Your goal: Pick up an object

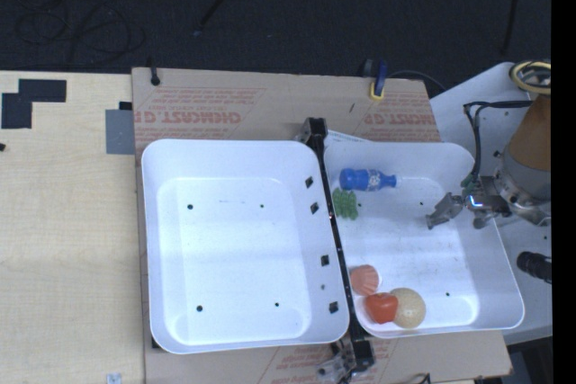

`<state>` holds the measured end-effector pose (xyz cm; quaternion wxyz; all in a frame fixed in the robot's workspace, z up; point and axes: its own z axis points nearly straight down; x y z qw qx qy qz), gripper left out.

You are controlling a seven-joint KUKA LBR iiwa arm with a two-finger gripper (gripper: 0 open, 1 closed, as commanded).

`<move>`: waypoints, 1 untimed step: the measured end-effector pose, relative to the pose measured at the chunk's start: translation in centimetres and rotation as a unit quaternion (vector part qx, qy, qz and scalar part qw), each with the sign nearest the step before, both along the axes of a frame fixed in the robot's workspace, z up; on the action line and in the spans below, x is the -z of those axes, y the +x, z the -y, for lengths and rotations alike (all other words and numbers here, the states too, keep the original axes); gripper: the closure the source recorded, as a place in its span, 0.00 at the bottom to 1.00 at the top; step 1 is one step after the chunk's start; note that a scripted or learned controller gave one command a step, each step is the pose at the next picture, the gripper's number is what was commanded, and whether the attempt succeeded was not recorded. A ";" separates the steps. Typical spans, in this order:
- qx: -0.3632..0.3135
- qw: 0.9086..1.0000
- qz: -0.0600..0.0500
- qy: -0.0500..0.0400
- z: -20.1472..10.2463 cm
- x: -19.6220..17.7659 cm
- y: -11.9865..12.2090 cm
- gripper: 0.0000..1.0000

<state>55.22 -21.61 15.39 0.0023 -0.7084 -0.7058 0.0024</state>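
Note:
The right bin (490, 288) holds a blue bottle (366, 181) lying on its side near the back, and a small green object (346, 204) just in front of it by the divider. At the front left corner sit a pinkish-orange ball (364, 279), a red object (382, 308) and a cream ball (409, 308), bunched together. My gripper (447, 211) hangs over the right side of this bin, well to the right of the bottle, with its fingers spread and nothing between them.
The left bin (171, 193) lies beside the right one, parted by a black clamp strip (326, 220). Both rest on a cardboard sheet (234, 108). The arm's orange band (531, 135) is at the right edge, with cables by it.

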 end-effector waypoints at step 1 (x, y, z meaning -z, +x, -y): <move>-0.003 1.000 0.006 -0.001 -0.2 -6.5 3.0 0.00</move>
